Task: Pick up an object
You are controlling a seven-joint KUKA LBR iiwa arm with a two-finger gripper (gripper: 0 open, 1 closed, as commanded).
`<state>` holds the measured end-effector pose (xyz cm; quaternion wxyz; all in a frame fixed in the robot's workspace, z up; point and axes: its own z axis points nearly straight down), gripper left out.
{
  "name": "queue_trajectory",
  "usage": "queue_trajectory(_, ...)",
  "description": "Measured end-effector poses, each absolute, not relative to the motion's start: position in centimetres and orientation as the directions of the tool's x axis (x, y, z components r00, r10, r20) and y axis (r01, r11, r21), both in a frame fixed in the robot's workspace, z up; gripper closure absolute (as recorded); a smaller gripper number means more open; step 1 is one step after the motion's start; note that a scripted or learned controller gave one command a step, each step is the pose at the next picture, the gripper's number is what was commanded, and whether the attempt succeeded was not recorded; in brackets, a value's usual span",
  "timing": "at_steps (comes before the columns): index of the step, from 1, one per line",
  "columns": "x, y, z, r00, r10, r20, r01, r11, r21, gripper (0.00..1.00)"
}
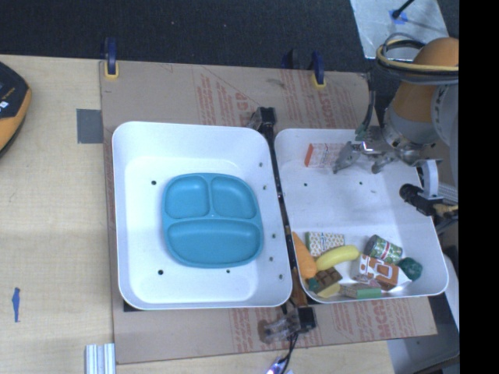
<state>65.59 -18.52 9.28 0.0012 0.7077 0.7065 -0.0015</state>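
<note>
The hand (363, 156), fingers spread and gripping nothing, is being held over the far edge of the right shallow white bin (352, 201), beside a small orange-and-white packet (316, 155), while the toy groceries (355, 269) are being left heaped in its near corner, probably slid there.

Blue divided plate (211, 218) sits mid left bin (132, 287). Right bin (355, 209): toy food piled at lower edge, incl. banana (337, 255) & carrot (305, 257). Gripper (363, 158) at bin's upper right, fingers spread, nothing btwn them.
</note>
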Motion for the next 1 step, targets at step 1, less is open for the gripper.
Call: queue_trajectory(1, 65.65, -20.56, 9.27, -0.001, 1.000, -0.002, 1.000, 0.001, 0.000, 0.00)
